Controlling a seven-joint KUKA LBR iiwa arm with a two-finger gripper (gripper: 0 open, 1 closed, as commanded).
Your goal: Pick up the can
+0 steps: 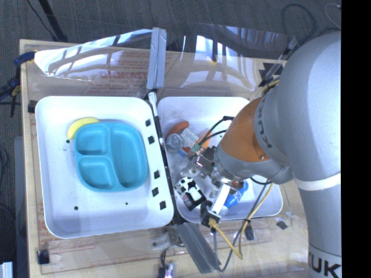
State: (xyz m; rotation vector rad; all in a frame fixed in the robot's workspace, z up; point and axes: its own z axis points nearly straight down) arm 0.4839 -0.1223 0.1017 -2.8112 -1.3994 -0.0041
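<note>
My pincer (194,198) was low in the right bin (174,106); whether it was wide or narrow I could not tell. The can (175,140), probably that brown-topped cylinder near the divider, lay ungrasped. Nothing lifted yet.

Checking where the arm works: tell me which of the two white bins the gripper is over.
The right-hand shallow white bin, the cluttered one. The gripper sits low near its front edge. The left white bin holds a blue divided plastic tray.
</note>
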